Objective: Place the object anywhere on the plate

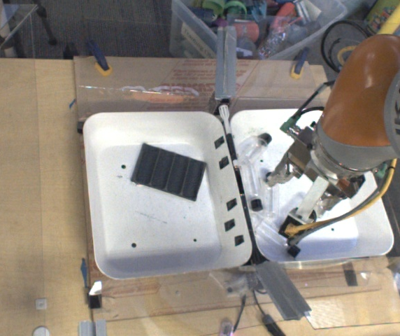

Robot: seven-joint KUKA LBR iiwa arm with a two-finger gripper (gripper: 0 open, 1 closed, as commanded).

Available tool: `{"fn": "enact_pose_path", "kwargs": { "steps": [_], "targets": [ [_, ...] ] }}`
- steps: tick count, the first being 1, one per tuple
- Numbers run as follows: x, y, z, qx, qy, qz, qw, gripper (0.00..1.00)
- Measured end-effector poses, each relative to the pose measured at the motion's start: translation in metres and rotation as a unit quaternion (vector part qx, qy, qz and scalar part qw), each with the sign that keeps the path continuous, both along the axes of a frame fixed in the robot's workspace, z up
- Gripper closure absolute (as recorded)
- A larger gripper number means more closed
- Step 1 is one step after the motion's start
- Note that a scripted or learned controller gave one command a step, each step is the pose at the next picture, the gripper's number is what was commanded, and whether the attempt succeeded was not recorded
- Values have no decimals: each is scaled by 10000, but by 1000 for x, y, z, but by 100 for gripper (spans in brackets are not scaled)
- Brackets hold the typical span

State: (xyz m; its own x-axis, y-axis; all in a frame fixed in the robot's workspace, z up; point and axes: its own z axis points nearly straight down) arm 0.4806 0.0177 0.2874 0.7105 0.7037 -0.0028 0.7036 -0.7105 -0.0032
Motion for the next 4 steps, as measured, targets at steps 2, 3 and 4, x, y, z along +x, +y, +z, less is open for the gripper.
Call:
{"fn": "enact_pose_path", "kwargs": {
  "steps": [2, 3, 4],
  "targets": [
    [0, 0, 9, -2, 14, 3, 10000, 0],
    [0, 0, 18, -4, 29, 5, 10000, 100],
    [0, 1, 18, -5, 30, 7, 10000, 0]
  ]
}}
